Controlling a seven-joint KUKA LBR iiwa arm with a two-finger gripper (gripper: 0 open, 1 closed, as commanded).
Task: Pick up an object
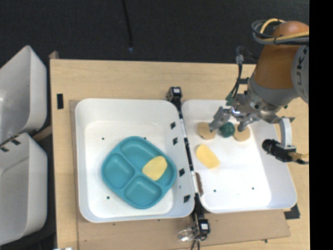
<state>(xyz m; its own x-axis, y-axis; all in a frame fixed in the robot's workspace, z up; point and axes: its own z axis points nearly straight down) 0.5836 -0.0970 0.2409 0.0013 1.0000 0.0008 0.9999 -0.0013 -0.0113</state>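
Overhead, end effector (229,122) fingers spread wide astride a small round dark-green ball (227,130), beside 2 tan discs (206,131).

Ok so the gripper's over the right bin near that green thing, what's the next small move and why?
Probably a short straight descent. The gripper sits just above the small green object in the right bin, with nothing visibly between its fingers. Two tan pieces flank the green one closely, so lowering without sideways drift seems safest before closing.
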